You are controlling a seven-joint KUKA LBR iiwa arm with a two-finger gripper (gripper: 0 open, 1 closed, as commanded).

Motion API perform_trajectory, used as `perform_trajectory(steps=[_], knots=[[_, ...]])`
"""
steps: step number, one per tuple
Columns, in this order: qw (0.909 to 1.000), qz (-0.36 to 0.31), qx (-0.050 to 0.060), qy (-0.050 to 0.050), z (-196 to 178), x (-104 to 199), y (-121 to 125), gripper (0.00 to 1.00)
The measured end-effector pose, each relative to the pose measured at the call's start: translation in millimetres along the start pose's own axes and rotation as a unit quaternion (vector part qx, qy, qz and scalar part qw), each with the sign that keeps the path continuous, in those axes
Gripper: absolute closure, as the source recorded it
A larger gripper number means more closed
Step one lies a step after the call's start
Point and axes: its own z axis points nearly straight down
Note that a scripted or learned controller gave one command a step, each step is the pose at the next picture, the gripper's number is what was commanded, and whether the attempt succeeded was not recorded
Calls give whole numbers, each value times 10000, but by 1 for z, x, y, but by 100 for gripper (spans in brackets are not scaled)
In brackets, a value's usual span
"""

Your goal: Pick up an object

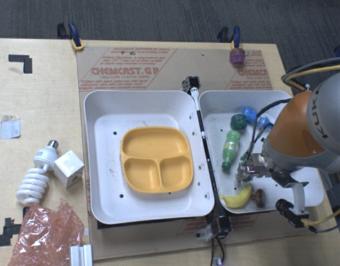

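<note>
Right bin (214, 101), near edge: yellow banana (237, 198) lies crosswise, long axis left-right, right tip curving up toward gripper (246, 173); small brown object (259, 198) just beside its right end. Gripper low, directly above banana; cannot tell its state, nothing seen held. Mid-bin: green bottle (231, 147) lying lengthwise, long axis near-far, slightly tilted, dark green cap end pointing far. Blue object (251, 115) beyond it, partly behind arm. Left bin (97, 148): yellow divided tray (157, 159).
</note>
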Motion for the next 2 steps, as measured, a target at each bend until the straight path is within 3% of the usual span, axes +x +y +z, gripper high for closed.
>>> perform_trajectory(steps=[1, 2], knots=[[10000, -15, 1, -4, 0, 1, 72, 0], [10000, 4, 7, 1, 0, -13, 20, 0]])
